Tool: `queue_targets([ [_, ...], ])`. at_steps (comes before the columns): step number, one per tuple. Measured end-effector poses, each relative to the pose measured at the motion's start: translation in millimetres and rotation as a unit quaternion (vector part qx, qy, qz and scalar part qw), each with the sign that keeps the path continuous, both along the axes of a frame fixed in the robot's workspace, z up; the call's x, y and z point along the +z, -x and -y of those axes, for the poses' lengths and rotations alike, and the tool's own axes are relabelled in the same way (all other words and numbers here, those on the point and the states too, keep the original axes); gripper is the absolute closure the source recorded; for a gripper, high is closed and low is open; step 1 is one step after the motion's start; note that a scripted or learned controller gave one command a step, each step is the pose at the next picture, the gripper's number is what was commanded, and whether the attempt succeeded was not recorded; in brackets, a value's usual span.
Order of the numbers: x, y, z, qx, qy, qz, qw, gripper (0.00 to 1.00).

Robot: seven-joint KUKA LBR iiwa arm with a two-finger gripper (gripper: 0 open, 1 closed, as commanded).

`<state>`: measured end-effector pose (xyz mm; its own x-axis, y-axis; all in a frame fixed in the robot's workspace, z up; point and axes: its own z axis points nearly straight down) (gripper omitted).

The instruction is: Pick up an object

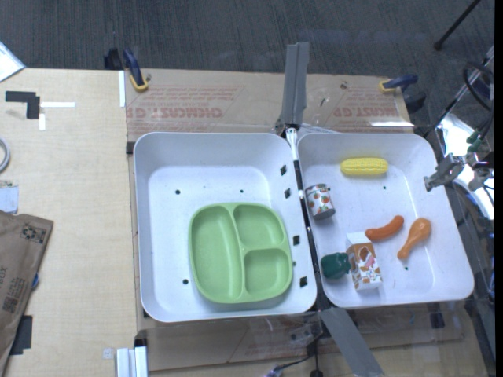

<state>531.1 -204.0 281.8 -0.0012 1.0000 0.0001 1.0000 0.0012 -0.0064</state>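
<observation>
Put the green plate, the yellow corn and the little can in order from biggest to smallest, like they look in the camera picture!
1. Green plate, by far the biggest, in the left bin.
2. Yellow corn, in the right bin.
3. Little can, looks slightly smaller than the corn.

Even bright light, soft shadows, slight blur.

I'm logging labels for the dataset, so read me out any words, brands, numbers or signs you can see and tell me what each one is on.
Red mirrored lettering on the brown cardboard sheet behind the bins: too blurred to read with confidence.
Recycling symbol on the brown paper bag at the left edge.
Small printed can: label too small to read.
Small printed carton: print too small to read.
</observation>
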Motion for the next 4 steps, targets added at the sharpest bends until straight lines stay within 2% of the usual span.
queue_targets([
  [1, -122.0, -60.9, 18.3, 0.03, -0.0003, 0.001, 0.9995, 0.0],
  [2, -192.8, -3.7, -52.8, 0.13, -0.0009, 0.002, 0.9915, 0.0],
  [3, -192.7, -7.3, -15.4, 0.128, -0.0008, 0.002, 0.9917, 0.0],
  [4, -193.2, 49.5, -80.5, 0.115, -0.0013, 0.001, 0.9933, 0.0],
])
